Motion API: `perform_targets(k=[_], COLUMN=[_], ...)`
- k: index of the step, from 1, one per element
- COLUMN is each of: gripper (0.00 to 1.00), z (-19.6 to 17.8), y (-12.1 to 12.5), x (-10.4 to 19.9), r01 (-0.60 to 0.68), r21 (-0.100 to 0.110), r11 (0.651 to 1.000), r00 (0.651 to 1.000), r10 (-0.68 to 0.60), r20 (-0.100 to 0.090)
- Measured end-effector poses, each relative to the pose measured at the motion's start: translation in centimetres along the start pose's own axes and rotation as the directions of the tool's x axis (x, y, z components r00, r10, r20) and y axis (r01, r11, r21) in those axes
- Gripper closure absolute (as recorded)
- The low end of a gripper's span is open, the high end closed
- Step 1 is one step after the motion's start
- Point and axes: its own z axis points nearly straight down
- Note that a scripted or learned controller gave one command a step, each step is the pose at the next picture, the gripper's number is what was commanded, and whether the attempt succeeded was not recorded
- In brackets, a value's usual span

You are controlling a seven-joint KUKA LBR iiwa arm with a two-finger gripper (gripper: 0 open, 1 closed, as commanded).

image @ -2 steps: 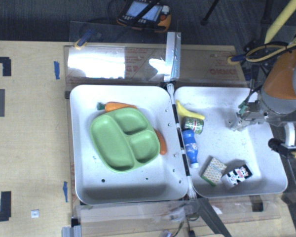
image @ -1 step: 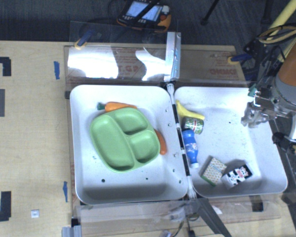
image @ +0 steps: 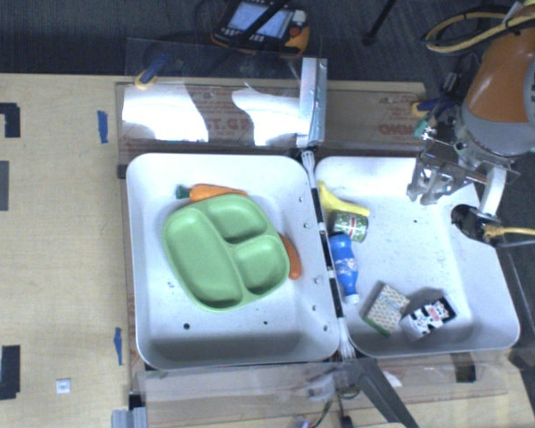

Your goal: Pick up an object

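My gripper (image: 431, 188) hangs over the back right part of the right bin (image: 446, 239), with nothing visible between its fingers. Along the right bin's left wall lie a yellow banana-like piece (image: 341, 205), a small green can (image: 350, 227) and a blue bottle (image: 343, 266). Toward the front of that bin sit a speckled tan block (image: 385, 307) and a black-and-white box (image: 428, 316). All of these lie well to the left of or in front of the gripper.
The left bin (image: 152, 194) holds a green divided tray (image: 225, 250) with an orange carrot-like thing (image: 216, 190) behind it and another orange piece (image: 292, 259) at its right. A clear panel (image: 214, 96) stands behind the bins. A yellow cable (image: 513, 232) runs at the right.
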Motion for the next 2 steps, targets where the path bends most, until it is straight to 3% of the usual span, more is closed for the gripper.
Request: perform_targets(k=[1, 2], gripper=[1.00, 1.00], z=[1.7, 3.3], y=[-0.6, -1.1], x=[5.1, 6.3], r01=[-0.432, -0.078], r21=[0.001, 0.004], r11=[0.902, 0.997], r00=[0.902, 0.997], r10=[0.432, 0.078], r20=[0.002, 0.001])
